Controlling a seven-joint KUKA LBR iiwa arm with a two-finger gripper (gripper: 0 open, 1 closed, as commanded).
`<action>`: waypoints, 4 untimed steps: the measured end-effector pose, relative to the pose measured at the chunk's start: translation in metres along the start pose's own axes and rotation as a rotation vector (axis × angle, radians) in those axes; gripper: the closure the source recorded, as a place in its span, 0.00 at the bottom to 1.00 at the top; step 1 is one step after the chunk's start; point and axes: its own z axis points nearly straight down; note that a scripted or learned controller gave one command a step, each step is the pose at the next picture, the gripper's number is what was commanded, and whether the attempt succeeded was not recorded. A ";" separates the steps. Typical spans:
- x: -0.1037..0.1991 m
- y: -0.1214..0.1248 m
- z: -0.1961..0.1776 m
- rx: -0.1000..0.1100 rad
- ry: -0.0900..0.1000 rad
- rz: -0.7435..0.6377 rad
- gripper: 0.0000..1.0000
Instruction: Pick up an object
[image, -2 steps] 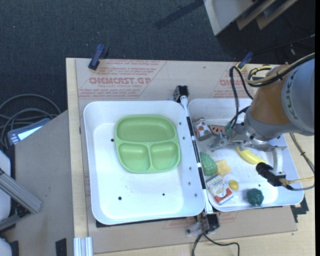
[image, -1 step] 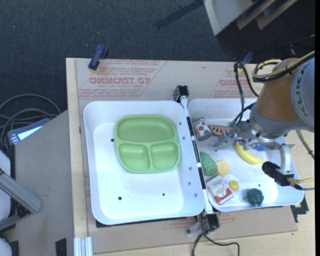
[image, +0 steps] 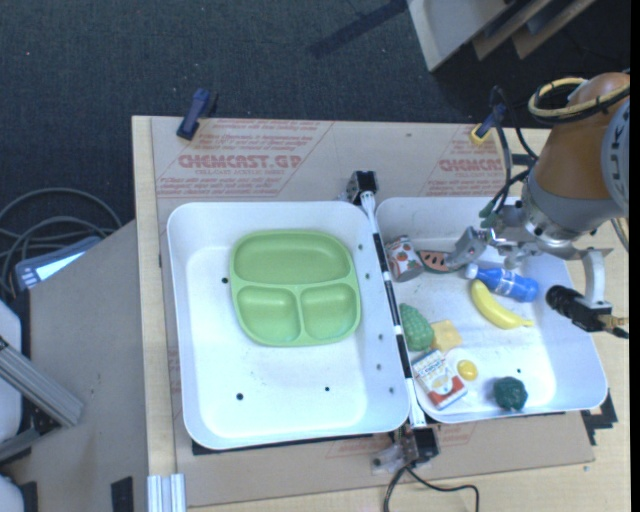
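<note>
1. A blue plastic bottle-shaped toy (image: 506, 284) is seen in the right-hand shallow white bin (image: 575, 395), at its back part, just below the gripper (image: 487, 246).
2. Its long axis is laid roughly left to right, slightly tilted; a yellow toy banana (image: 497, 306) is touching or just beside its near side.
3. A red-brown slice-shaped toy (image: 437, 262) is found to the gripper's left.
4. The grey arm (image: 578, 165) is reached in from the right, wrist bent down over the bin's back edge.
5. Whether the fingers are apart or together cannot be told; nothing is seen held.
6. A short descent toward the bottle is judged likely.
</note>
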 end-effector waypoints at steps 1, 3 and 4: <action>-0.025 -0.002 0.022 0.004 0.002 0.001 0.00; -0.039 -0.003 0.055 -0.015 -0.007 0.000 1.00; -0.038 -0.003 0.056 -0.014 -0.007 0.000 0.00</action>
